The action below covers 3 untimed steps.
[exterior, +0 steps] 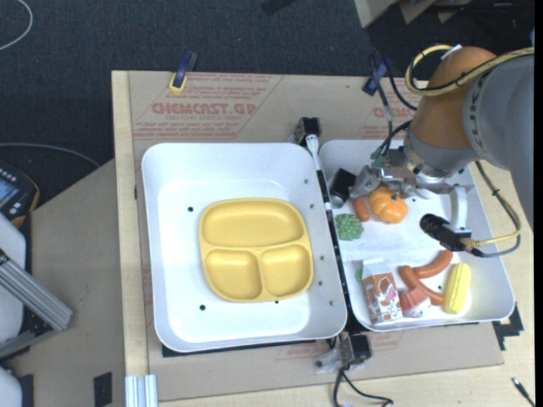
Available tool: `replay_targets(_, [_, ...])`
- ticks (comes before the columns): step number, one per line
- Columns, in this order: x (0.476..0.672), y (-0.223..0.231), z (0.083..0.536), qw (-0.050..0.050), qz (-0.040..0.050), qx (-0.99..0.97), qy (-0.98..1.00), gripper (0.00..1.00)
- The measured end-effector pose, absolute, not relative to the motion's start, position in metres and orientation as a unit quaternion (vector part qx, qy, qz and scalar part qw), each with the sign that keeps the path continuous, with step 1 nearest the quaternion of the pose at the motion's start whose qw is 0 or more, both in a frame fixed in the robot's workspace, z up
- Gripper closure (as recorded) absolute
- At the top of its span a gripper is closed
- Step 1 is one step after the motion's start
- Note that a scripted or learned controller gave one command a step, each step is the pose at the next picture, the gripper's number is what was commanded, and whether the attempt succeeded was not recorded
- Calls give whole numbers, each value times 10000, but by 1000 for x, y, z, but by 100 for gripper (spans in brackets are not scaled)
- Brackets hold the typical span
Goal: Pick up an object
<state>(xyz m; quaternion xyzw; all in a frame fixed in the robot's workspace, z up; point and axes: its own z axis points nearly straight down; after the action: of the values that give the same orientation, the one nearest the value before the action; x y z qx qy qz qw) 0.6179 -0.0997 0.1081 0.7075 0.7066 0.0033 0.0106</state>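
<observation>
At nine o'clock in our view sits the yellow tray (254, 248) in the left bin (161, 227). In the right bin (492, 287), the broccoli (348, 225) lies beside the divider. At its one o'clock our gripper (383, 185) hangs over the orange pumpkin (388, 208); whether it grips, we cannot tell. We could nudge the pumpkin aside. At five o'clock, the carton (382, 297), sausages (422, 278) and corn (458, 287) crowd together.
</observation>
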Motion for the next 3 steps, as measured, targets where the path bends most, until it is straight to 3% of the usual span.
replay_targets(1, [619,-99,117,130,51,7081,7059,100])
replay_targets(2, [616,-103,161,24,13,7077,7065,100])
replay_targets(3, [621,-101,205,31,18,7067,7075,100])
